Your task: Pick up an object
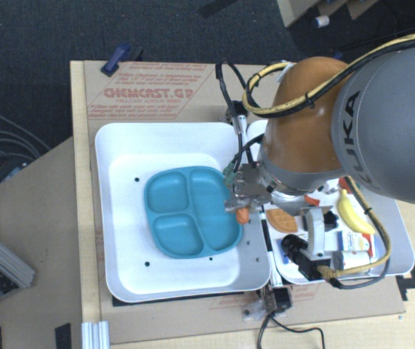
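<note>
The hand [240, 201] hangs at the right edge of the blue divided plate [191, 211], a small orange object [243, 214] just beneath; its grip I cannot tell. A loose pinch could drop it.

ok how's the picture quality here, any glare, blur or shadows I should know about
Camera view: lighting is even and soft; the left bin is bright white, near washed out, with a faint shadow around the blue tray. The arm, close to the lens, looks oversized and hides much of the right bin. Small items near the banana are soft, hard to identify.
</note>
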You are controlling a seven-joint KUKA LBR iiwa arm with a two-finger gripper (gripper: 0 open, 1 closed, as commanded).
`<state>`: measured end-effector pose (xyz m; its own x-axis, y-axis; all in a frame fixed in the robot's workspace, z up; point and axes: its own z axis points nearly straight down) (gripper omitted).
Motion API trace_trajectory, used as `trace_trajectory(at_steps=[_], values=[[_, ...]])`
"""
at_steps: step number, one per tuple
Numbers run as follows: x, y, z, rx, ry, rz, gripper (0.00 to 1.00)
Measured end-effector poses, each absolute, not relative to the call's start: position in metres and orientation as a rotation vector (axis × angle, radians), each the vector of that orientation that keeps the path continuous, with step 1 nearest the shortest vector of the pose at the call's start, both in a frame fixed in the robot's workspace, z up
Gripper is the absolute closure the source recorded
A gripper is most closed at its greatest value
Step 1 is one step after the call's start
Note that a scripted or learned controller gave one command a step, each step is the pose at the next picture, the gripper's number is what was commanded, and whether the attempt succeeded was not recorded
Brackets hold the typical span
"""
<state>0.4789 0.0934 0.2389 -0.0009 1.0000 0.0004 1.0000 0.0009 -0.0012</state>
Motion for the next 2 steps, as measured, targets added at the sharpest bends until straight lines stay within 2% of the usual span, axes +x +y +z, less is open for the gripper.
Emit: trace_trajectory(at_steps=[1, 2], values=[[0.552, 0.004, 0.253, -2.224, -2.221, 0.001, 1.00], [0.479, 0.074, 0.283, -2.217, -2.220, 0.003, 1.00]])
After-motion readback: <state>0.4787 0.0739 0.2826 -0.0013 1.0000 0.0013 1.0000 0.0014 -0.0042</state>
